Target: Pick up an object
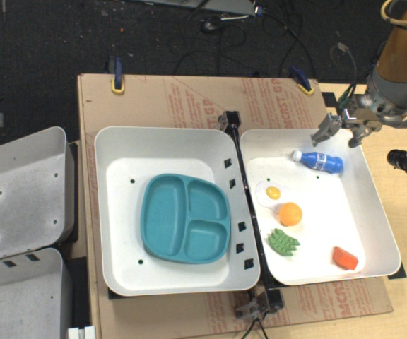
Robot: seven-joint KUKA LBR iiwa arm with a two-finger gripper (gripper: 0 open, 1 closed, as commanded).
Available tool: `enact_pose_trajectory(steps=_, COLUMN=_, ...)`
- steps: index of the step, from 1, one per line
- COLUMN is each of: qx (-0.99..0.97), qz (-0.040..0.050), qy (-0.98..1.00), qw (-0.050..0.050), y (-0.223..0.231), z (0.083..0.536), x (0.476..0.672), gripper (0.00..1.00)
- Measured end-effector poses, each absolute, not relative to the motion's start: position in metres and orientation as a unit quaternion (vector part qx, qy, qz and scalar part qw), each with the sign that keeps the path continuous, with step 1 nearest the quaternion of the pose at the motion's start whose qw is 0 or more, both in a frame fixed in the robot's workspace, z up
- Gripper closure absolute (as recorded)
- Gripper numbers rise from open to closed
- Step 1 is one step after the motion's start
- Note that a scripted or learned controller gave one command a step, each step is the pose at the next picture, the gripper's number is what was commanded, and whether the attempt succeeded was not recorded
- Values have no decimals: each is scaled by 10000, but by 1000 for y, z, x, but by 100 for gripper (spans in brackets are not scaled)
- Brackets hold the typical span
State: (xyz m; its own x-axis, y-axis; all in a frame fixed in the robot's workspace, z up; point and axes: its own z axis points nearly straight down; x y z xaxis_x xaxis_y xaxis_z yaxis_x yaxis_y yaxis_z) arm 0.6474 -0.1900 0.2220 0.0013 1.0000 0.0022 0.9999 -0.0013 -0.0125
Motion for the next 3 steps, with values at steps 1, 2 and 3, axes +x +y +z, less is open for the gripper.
enact_pose_trajectory(steps=1, qx=-7066, qz=1, qy=-7076, qw=-2, y=-189, z=230, x=650, gripper=0)
enact_pose_trajectory(steps=2, qx=-7072, qz=12, qy=-7070, qw=15, y=-182, z=177, x=642, gripper=0)
enact_pose_trajectory(steps=3, qx=-7061, qz=9, qy=-7081, qw=9, y=-175, z=131, x=646, gripper=0)
